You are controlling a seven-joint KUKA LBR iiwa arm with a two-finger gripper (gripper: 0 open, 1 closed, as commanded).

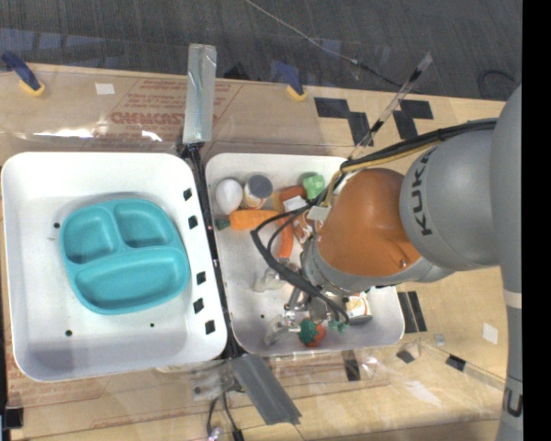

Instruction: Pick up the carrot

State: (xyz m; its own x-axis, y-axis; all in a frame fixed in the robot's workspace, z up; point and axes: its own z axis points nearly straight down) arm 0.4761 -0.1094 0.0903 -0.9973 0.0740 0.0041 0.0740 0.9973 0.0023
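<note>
Orange and tapered, the plastic carrot (250, 219) lies on its side near the far left corner of the right white bin (378, 336), its thick end pointing toward the middle of the bin. Just beyond it, along the bin's far edge, sit a white egg-shaped piece (227, 193), a small grey-and-tan round can (258, 189) and a green chunky toy (312, 186). The grey arm with its orange band (367, 228) reaches in over the middle of this bin, and the two-finger gripper (305, 318) hangs low near the bin's near edge, well apart from the carrot. Whether it is spread or closed I cannot tell, since cables and small items crowd it; a red-and-green small toy (311, 333) lies right beside its tip. In the left white bin (37, 182), a teal three-compartment plastic plate (124, 255) rests near the middle.
</note>
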